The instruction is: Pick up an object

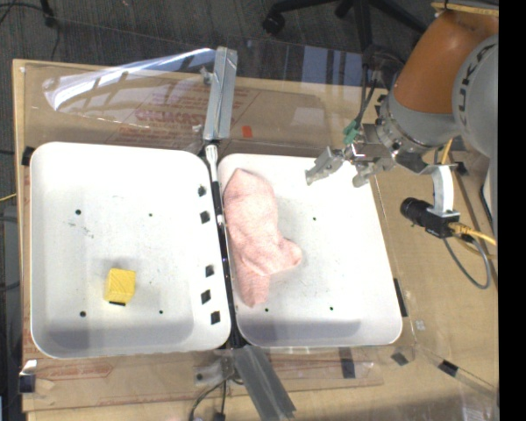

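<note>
Pink cloth (252,235) — long axis up-down, right bin's (351,323) left edge | jaws spread, unladen

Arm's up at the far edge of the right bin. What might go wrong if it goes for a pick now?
1. The pink cloth lies against the divider between the bins, so a finger may hit that wall.
2. The cloth is soft and bunched; a pinch may catch only a fold and slip.
3. The gripper hangs near the right bin's rim and might clip it descending.

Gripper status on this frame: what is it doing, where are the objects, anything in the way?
Gripper open, holding nothing, over right bin's far edge. Pink cloth by the divider. Yellow block in left bin. Nothing between gripper and cloth.
</note>
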Controlling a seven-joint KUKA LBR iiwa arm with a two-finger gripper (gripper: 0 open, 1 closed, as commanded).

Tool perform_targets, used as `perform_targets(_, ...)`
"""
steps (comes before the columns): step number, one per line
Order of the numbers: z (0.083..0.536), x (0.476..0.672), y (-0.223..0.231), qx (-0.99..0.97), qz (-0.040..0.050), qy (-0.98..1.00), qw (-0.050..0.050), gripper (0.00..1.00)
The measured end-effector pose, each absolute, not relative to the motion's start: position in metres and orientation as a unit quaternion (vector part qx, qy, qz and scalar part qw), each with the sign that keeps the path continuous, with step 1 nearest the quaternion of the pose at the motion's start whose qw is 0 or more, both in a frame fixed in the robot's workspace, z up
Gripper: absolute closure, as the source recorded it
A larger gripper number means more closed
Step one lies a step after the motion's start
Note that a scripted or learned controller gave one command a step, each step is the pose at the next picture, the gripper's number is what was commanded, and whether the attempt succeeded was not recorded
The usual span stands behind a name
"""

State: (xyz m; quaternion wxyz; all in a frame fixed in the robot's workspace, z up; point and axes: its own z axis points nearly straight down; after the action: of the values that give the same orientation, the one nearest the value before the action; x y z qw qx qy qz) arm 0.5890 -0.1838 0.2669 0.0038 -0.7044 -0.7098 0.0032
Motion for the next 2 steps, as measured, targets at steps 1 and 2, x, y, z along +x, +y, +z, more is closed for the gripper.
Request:
perform_targets(1,0.133,0.567,-0.167,-0.694,0.0033,-0.720,0.005,0.00)
perform_targets(2,0.091,0.594,-0.140,-0.631,0.0010,-0.776,0.003,0.00)
